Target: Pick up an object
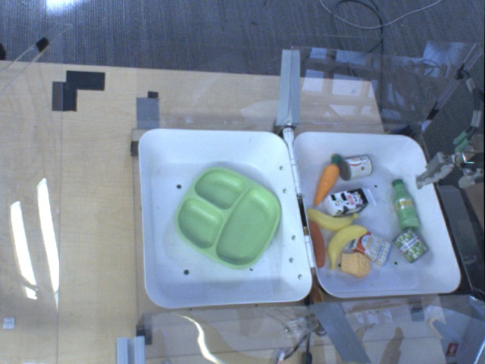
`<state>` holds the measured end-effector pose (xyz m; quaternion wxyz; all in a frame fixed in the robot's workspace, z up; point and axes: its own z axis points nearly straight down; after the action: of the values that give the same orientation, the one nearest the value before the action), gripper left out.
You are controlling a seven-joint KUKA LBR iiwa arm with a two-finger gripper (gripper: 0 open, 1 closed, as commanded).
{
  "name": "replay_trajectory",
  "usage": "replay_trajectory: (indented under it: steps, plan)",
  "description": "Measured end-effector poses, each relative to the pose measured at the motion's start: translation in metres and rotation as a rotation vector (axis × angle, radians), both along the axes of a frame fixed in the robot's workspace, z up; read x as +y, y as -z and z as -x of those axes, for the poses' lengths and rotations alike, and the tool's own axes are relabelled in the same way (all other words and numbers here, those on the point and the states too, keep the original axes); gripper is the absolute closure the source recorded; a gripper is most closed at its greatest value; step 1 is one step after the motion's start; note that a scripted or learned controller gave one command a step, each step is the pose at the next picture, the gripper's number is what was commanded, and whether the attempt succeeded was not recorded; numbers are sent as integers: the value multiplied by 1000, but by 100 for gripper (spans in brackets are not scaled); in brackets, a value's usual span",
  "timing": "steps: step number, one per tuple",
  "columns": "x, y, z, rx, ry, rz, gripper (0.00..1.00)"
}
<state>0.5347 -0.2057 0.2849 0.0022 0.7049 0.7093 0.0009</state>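
The right bin (439, 279) holds several items. An orange carrot (326, 182) lies next to a small can (355, 166), with a black-and-white carton (347, 200) below them. Two bananas (342, 233) sit near the middle, beside a red sausage-like piece (318, 245) by the left wall. A yellow toy (355, 264) and a small pouch (376, 249) lie at the front. A green bottle (405, 205) and a green carton (411, 245) are on the right side. My gripper (438, 171) hangs at the bin's right rim, just right of the bottle and apart from every item.
The left bin (151, 203) holds a green divided plate (229, 217). A metal divider post (289, 89) stands behind the seam between the bins. Clear guard panels and cables are behind the right bin. Wooden benchtop extends to the left.
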Motion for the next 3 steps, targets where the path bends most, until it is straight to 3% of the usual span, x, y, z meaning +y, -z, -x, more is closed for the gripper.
replay_trajectory:
  steps: [1,2,3]
  plan:
    - [29,175,-26,-6,-104,-6,0]
    - [17,197,-125,19,35,-23,0]
    - [18,197,-116,1,95,-19,0]
